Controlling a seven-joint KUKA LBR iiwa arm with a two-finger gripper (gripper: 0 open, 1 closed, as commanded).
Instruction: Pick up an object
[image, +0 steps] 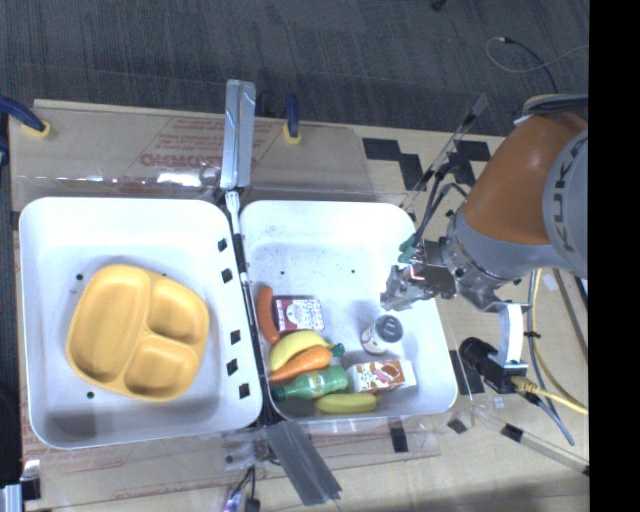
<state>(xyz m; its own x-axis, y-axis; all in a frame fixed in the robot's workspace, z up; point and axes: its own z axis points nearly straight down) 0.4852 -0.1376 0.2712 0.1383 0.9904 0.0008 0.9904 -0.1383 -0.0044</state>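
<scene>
Objects for picking lie in the right bin (300, 215), heaped toward its near-left corner: one hot dog (265, 312), one dark red carton (299, 314), two bananas (297, 347) (346, 403), one carrot (300, 365), one green bottle (315, 384), one orange-and-white carton (381, 375) and one small grey bottle (381, 332). The gripper (400, 290) hangs over the bin's right side, just above the grey bottle; its fingers' spread cannot be told. Beside this bin, the left bin (40, 230) holds one yellow divided tray (137, 329).
</scene>
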